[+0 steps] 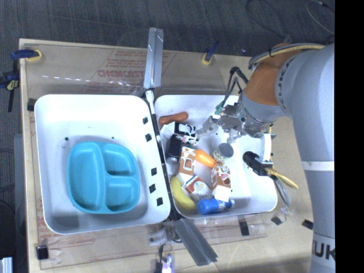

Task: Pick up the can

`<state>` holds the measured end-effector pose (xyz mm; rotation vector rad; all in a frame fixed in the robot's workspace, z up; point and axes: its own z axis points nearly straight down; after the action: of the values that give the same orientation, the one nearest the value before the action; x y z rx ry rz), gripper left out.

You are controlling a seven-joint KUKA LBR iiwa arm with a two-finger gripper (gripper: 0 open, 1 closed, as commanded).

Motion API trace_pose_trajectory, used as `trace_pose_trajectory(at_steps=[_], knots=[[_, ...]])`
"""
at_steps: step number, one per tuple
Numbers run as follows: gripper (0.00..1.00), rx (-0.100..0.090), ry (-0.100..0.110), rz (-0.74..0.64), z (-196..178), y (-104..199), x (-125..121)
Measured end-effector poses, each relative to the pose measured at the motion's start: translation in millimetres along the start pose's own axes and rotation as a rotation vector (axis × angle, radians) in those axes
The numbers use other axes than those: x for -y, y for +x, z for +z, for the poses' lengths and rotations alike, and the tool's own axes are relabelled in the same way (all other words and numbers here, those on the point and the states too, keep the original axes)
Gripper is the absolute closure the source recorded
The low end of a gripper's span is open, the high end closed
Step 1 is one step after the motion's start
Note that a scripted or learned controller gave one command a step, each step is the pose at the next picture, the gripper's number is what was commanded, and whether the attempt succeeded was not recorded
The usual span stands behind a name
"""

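1. The gripper (223, 131) hangs over the upper middle of the right bin (259, 195); whether it is spread or pinched, I cannot tell.
2. The can (222, 151) stands just below it, amid clutter.
3. A blue tray (104, 177) lies in the left bin (51, 118).

The bench (85, 67), a tan board with red lettering, carries two shallow white bins side by side, the left bin (51, 112) touching the right bin (256, 195).
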<state>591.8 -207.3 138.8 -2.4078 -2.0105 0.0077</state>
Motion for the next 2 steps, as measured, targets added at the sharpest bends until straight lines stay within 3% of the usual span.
trace_pose_trajectory(at_steps=[1, 2], knots=[[0.0, -0.002, 0.0, 0.007, -35.4, 1.9, -3.3], [0.0, -0.002, 0.001, -0.038, -20.5, 5.2, -2.4]])
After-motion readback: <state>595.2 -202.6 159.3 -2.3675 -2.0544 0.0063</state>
